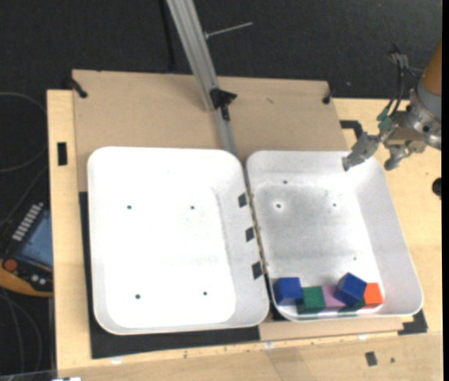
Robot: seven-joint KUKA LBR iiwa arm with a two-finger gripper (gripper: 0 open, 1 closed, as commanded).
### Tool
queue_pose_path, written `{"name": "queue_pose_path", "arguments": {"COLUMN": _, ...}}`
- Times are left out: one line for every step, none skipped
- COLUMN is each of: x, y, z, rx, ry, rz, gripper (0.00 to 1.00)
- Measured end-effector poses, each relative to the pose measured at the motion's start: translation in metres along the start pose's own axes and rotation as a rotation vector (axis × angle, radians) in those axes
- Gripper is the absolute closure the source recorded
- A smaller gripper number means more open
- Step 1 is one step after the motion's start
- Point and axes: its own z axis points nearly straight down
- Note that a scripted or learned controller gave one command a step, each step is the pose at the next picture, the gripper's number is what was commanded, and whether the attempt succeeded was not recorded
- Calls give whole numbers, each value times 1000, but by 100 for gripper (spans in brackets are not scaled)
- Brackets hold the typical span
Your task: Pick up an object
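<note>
Above the right bin's (320,173) far right corner, the gripper (375,153) is seen with fingers spread apart, nothing between them; coloured blocks (329,292) are clustered along the near wall.

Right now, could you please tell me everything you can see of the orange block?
The orange block is a small cube, matte and solid-coloured, probably foam or painted wood. It sits in the right bin at the near right corner, last in a row of blocks along the near wall. A dark blue block overlaps its left side and seems to touch it. The gripper hangs far off, over the bin's far right corner.
</note>
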Motion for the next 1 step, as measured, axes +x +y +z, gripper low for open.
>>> {"name": "queue_pose_path", "arguments": {"x": 58, "y": 1, "z": 129, "rx": 7, "ry": 4, "rz": 3, "gripper": 0}}
